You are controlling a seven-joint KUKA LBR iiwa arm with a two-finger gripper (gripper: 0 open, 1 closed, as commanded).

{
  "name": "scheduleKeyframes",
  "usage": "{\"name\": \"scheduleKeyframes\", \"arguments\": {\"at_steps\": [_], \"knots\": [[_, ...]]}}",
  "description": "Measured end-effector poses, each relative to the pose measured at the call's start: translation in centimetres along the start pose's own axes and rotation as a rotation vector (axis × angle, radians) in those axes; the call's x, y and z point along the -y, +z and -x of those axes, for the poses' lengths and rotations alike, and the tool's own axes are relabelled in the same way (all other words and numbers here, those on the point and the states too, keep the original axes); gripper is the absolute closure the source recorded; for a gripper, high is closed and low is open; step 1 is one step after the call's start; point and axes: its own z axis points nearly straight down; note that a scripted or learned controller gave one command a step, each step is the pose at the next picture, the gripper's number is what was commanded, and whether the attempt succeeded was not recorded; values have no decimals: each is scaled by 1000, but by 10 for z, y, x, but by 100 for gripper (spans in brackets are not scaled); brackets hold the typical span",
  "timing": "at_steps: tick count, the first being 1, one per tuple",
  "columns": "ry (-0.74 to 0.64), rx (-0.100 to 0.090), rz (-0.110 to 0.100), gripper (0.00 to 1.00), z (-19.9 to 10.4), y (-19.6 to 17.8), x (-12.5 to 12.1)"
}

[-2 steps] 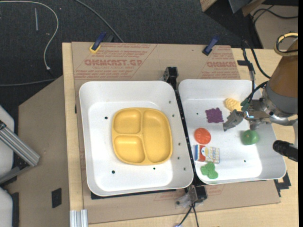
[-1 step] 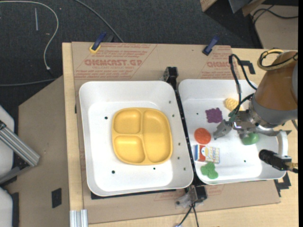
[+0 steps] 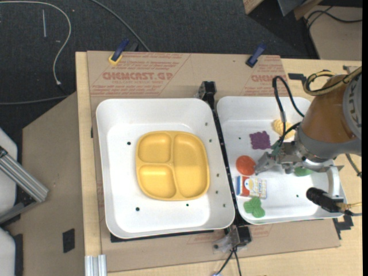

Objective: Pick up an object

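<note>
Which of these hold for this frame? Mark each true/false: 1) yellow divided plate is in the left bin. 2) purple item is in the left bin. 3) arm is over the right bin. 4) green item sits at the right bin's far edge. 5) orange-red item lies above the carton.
1) True: the yellow plate lies in the left bin.
2) False: the purple item is in the right bin.
3) True: the end effector is over that bin.
4) False: the green item sits at its near edge.
5) True: the orange-red item is just above the carton.
</note>
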Motion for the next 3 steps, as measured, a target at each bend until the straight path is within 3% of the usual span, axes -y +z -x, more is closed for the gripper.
{"name": "scheduleKeyframes", "arguments": {"at_steps": [1,2,3], "knots": [[0,0,3,0,0,16,-1],[0,1,7,100,0,5,-2],[-1,4,11,100,4,-58,-6]]}}
